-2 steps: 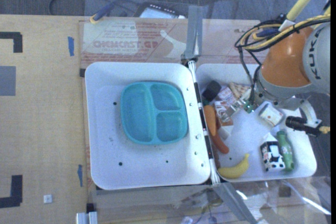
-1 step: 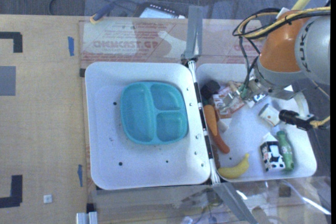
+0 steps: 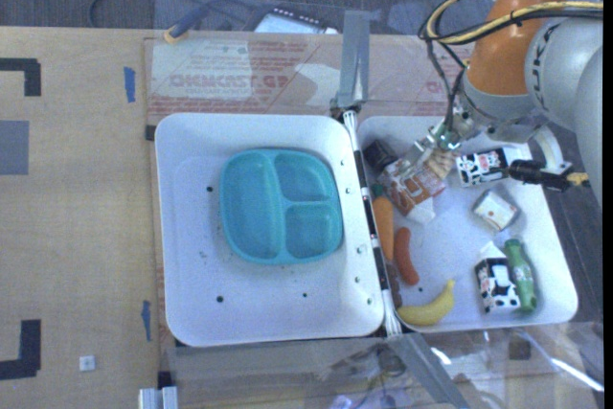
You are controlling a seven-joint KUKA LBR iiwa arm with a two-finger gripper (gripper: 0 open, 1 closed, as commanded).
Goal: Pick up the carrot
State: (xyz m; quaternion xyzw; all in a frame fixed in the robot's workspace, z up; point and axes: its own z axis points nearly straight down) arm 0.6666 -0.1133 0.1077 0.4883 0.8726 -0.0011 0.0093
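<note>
While the carrot (image 3: 383,223) lies untouched against the left wall of the right-hand bin (image 3: 560,283), the grey arm (image 3: 565,62) with its orange band reaches in from the right, its gripper (image 3: 433,151) hanging over the far side of that bin. Whether the pincer is wide or narrow cannot be told from this angle; glare and clutter hide its tips. Just beneath it sits a crumpled snack packet (image 3: 419,185), with a small black-and-white carton (image 3: 479,167) to its right. A sausage (image 3: 406,256) rests just beside the carrot, a banana (image 3: 429,306) curls at the near edge, and a green bottle (image 3: 521,275) lies next to a second cow-print carton (image 3: 496,286). In the left bin (image 3: 182,235) sits a teal divided plate (image 3: 282,205). By this evidence the pick is not yet made: the gripper must shift left and nearer, descend over the carrot, close and lift.
</note>
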